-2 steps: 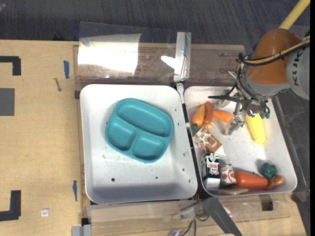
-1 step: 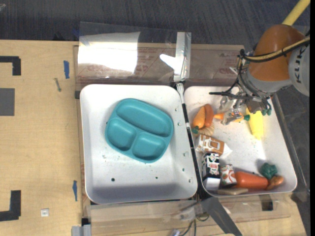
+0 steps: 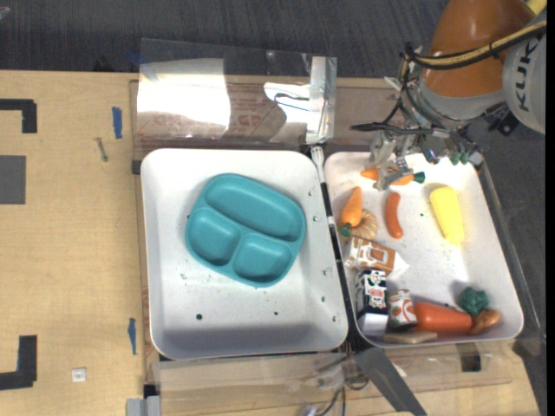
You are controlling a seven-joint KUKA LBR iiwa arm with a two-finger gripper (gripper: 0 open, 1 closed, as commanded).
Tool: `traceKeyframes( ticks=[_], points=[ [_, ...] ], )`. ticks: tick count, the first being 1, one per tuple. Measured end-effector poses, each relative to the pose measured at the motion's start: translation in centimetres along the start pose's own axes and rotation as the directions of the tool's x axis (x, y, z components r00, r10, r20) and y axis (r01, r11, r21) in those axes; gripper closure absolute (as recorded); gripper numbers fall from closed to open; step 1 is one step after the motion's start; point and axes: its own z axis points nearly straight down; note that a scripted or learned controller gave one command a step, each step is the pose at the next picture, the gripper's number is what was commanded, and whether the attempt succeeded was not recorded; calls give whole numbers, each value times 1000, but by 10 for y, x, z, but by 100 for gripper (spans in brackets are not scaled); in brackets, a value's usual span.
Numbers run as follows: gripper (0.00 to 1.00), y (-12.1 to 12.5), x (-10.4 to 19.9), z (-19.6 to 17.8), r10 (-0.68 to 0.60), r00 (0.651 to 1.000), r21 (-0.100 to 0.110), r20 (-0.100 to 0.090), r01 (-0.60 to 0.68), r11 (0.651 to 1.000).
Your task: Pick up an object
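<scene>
My gripper (image 3: 392,159) hangs over the far left corner of the right bin (image 3: 499,258), under the arm's orange band. Directly beneath it lies a small orange carrot with a green tip (image 3: 401,179); whether it is gripped or just lying there I cannot tell. Other toy foods in this bin: an orange carrot (image 3: 351,206), a red sausage (image 3: 394,216), a yellow corn cob (image 3: 447,213), a small printed carton (image 3: 372,256), a black-and-white carton (image 3: 375,289), a can (image 3: 400,308), a large carrot (image 3: 442,318) and a green broccoli piece (image 3: 473,300).
The left bin (image 3: 165,258) holds a teal divided plate (image 3: 247,228). A clear plastic sheet and a metal bracket (image 3: 321,98) stand behind the bins. Wooden bench surface stretches to the left.
</scene>
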Motion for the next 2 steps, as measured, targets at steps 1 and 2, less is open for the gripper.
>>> traceKeyframes(
  ticks=[1, 2],
  points=[
    [100, 53, -11, -35, 15, 1000, -2, -3, -15, 1000],
    [100, 81, -16, -63, 175, 985, -1, -5, -175, 985]
  ],
)
